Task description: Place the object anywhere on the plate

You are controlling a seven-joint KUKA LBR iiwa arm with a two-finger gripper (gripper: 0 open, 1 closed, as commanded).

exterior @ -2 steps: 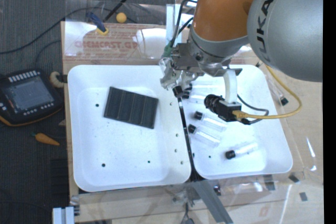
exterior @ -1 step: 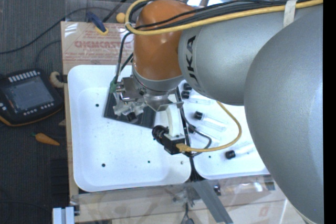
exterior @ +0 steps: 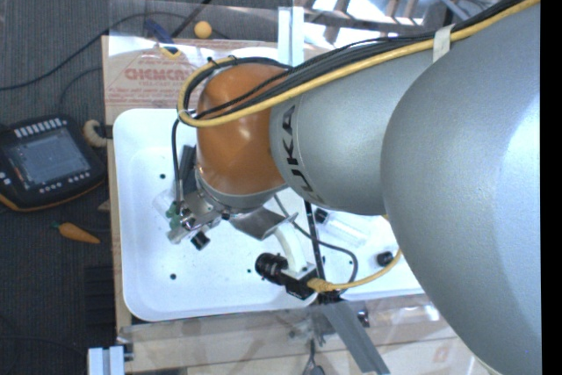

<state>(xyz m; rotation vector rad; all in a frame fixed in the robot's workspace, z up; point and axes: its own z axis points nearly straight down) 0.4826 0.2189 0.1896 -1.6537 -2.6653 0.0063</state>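
The grey arm with its orange band (exterior: 237,132) reaches in from the right and covers most of the bench. My gripper (exterior: 187,226) hangs low over the left part of the white bin (exterior: 140,277), close to the bin floor. A small pale green and white piece (exterior: 176,213) sits right at the gripper's tip; whether it is held or lying on the bin floor is unclear. The arm's body hides whatever lies in the middle and right of the bin.
A black cable connector (exterior: 274,266) with yellow and black cables hangs over the bin's front. A cardboard sheet with red lettering (exterior: 149,70) stands behind the bin, with a small orange ball (exterior: 203,29) above it. A teach pendant (exterior: 48,162) lies off the bench at left.
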